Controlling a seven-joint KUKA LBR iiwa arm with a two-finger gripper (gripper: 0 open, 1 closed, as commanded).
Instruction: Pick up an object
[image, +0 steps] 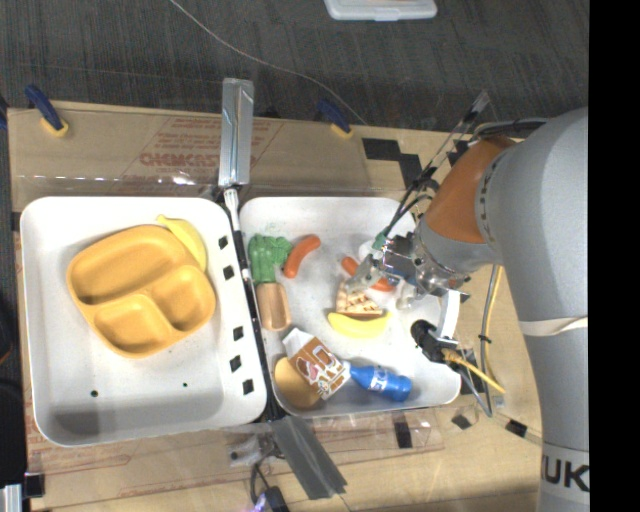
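The gripper (372, 268) is down inside the right bin (300, 212), low over the waffle-patterned toy (354, 297), which lies just above the yellow banana (357, 323). From where I stand I cannot tell how the hand is set; the wrist and cables crowd that spot. An orange sausage (301, 255) and a green broccoli piece (266, 256) sit to the left of the waffle toy, well apart from it, and a blue bottle (381, 381) lies below the banana. To do this grab well, I'd say the arm should centre squarely over the waffle toy, settle straight down so nothing nudges the banana, then lift slowly and vertically.
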